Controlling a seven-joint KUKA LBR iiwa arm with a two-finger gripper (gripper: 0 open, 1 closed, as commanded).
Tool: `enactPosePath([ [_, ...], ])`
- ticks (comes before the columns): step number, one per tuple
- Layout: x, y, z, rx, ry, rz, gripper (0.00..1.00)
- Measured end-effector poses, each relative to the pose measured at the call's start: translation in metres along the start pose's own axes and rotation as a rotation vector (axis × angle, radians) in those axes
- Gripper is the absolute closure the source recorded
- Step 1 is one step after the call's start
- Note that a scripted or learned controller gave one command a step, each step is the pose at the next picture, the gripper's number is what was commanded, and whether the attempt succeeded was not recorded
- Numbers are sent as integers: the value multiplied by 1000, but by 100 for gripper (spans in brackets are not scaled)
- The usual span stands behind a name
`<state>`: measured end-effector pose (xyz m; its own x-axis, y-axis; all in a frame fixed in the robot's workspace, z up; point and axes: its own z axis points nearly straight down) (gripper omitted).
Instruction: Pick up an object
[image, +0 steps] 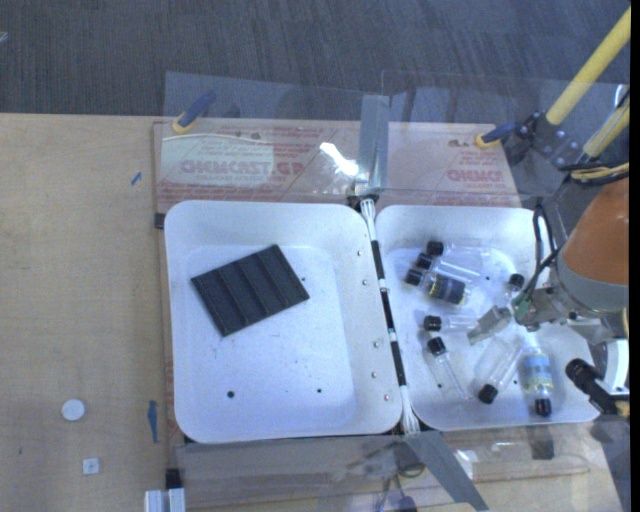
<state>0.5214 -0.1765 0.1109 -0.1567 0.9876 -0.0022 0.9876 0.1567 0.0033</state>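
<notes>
While arm (600, 250) hangs over right bin (520, 222), gripper (505, 318) sits low among clear vials (450, 275); grip state, honestly cannot tell; black slab (249, 288) in left bin (190, 225).

Over on the left, a dark ribbed slab (250, 289) is lying at a slant in the left bin (190, 400), toward its far-left corner. Behind both bins, a clear sheet with red lettering (230, 165) is stretching across the far side, a blue-and-yellow clamp (192, 112) gripping its far-left corner. Out on the wooden bench (70, 250), a small white disc (73, 409) is sitting near the left edge, well apart from the bins, with a strip of blue tape (152, 420) lying just beside the left bin.
</notes>
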Motion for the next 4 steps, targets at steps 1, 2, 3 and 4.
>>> enactPosePath([
  [1, -11, 60, -4, 1, 1, -68, 0],
  [2, -60, 128, -13, 1, 9, -15, 0],
  [3, -35, 2, -46, 2, 2, -12, 0],
  [4, -43, 31, -2, 0, 12, -58, 0],
])
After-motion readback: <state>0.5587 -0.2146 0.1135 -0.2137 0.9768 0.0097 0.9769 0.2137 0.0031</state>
